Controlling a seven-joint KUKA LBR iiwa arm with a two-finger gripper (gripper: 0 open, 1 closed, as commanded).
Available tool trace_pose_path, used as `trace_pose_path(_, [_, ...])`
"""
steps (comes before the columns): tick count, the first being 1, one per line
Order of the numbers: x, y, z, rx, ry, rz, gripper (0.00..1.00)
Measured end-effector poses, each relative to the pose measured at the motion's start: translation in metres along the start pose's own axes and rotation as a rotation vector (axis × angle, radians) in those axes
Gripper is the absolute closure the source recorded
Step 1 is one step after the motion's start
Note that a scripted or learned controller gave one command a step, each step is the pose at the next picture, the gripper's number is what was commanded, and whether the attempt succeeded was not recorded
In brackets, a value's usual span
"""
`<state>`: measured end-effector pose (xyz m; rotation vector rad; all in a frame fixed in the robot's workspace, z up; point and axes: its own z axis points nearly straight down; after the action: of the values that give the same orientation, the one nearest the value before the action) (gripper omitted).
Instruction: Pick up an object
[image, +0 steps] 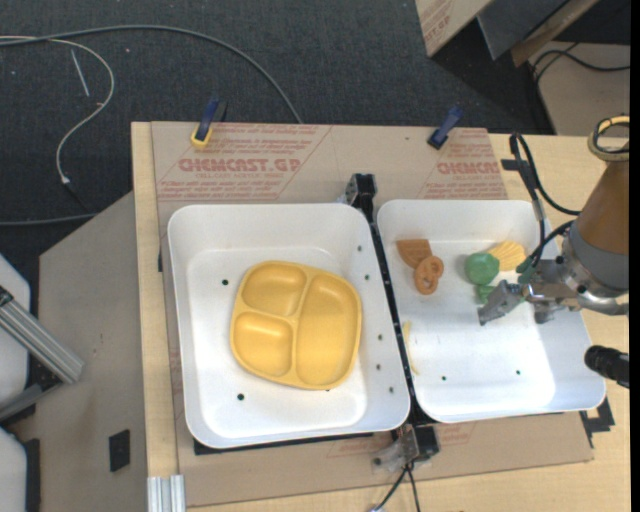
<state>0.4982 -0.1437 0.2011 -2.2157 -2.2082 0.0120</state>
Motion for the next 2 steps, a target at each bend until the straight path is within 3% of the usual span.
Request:
trace_pose_path(1, [0.000,0.003,-0.006,-0.013,-0.003,-0.004,0.00])
trace_pose_path(2, [-0.002,0.001,0.057,-0.006,-0.001,-0.003,0.00])
